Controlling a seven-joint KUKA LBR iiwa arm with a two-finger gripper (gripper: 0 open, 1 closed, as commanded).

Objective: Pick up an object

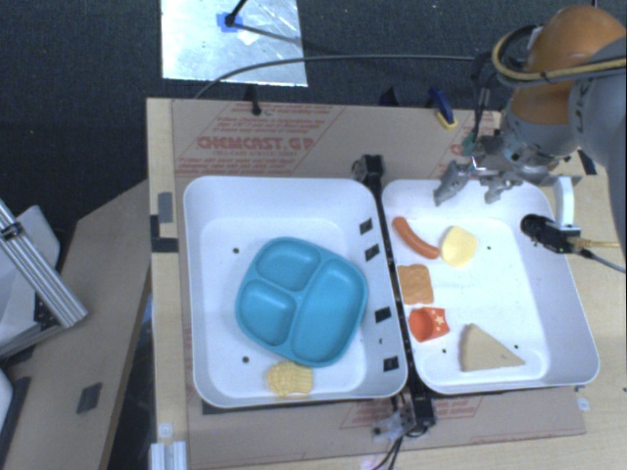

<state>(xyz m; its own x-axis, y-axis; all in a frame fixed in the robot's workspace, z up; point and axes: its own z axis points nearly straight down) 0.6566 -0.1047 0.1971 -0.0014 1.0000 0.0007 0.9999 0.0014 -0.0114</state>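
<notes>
Bench surface [118,292] is tan board, with dark carpet behind it and a shiny foil-like sheet [233,27] lying at the far side. Two shallow white bins sit side by side on a cardboard sheet [265,135] printed with red lettering.

Left bin [216,213]: a blue divided tray [301,301] lies near the centre, slightly rotated. A small yellow corn-like piece [290,379] rests just beside the tray's near edge, close to the bin's front wall.

Right bin [558,311]: five objects, apart from one another or nearly so. An orange-red sausage [415,238] lies at a slant near the divider. A pale yellow round piece [458,246] sits just to its right. An orange toast-like square [415,284] is below the sausage, a red pepper-like piece [428,322] below that, and a tan wedge [488,350] near the front.

Gripper [470,186] hangs over the far rim of the right bin, fingers spread apart with nothing between them. All objects lie in the bins, none lifted.
</notes>
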